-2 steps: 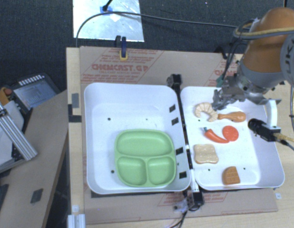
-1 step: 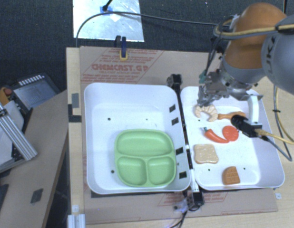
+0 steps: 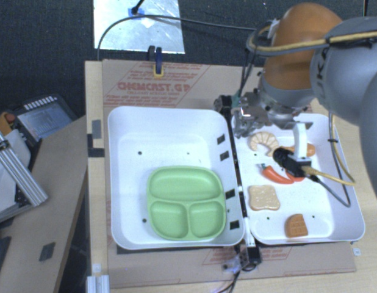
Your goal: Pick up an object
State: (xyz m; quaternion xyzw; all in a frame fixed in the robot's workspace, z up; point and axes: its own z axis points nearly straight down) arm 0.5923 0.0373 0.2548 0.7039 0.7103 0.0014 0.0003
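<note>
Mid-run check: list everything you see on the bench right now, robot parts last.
left bin: 1, white, left side of bench
right bin: 1, white, beside it
divided plate: 1, green, front of left bin
croissant: 1, tan, far end of right bin
pepper: 1, red, middle of right bin
toast slice: 1, pale brown, in front of pepper
biscuit: 1, darker brown, front of right bin
cardboard sheet: 1, brown, red print, under bins
arm: 1, grey and orange, from right
pincer: 1, dark, right bin's far left corner
</note>
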